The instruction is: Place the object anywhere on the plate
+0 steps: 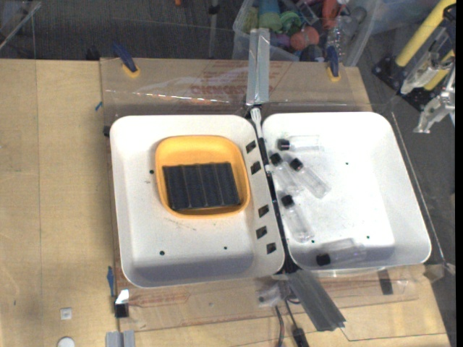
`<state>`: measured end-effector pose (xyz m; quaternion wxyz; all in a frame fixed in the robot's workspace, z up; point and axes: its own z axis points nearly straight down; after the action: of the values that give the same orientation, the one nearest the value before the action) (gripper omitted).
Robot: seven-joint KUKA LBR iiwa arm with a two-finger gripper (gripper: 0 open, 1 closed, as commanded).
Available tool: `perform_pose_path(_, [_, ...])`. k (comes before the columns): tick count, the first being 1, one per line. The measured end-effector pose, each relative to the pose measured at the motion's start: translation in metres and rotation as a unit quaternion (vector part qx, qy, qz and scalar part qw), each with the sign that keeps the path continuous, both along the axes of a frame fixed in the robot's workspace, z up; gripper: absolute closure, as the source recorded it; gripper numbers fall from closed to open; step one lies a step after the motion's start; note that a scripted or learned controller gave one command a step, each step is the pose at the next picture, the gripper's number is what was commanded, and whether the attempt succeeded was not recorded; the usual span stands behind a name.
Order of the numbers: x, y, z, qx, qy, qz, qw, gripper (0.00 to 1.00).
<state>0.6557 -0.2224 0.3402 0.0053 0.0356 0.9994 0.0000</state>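
Lying flat on the rounded orange plastic plate (165, 150) is a dark ribbed rectangular block (200, 185), its ridges running from near to far. The block sits within the plate's rim, towards its near side, so that more orange shows on the far side than on the near side. The plate rests in the left shallow white bin (137, 244), closer to that bin's far right corner than to its near left.

A thin metal divider (262, 186) with a row of black tabs separates the left bin from the right shallow white bin (391, 194). Several clear plastic vials with black caps lie scattered over the left half of the right bin: one (298, 144) near the far edge, one (309, 178) just nearer than it and tilted, one (295, 214) beside the divider, and one (340, 252) at the near wall.

At the far right edge, outside both bins and well apart from the plate, a pale metal gripper (432, 110) hangs over the dark floor. It is too small and cluttered to tell whether it is apart or together, and nothing can be made out in it.

Beyond the bins, a clear plastic tub (311, 13) holds colourful toys, past the far edge of the wooden bench (51, 194).
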Motion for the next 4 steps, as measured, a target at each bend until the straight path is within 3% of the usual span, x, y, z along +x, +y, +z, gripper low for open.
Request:
perform_pose_path(1, [0.011, 0.001, -0.074, -0.0001, 0.002, 0.178, 0.9841, 0.00])
perform_pose_path(2, [0.012, 0.001, -0.062, 0.0002, -0.003, 0.175, 0.9845, 1.00])
perform_pose_path(3, [0.013, 0.004, 0.016, -0.0027, -0.001, 0.296, 0.9553, 1.00])
perform_pose_path(4, [0.013, 0.001, 0.031, -0.0037, -0.001, 0.472, 0.8817, 1.00])
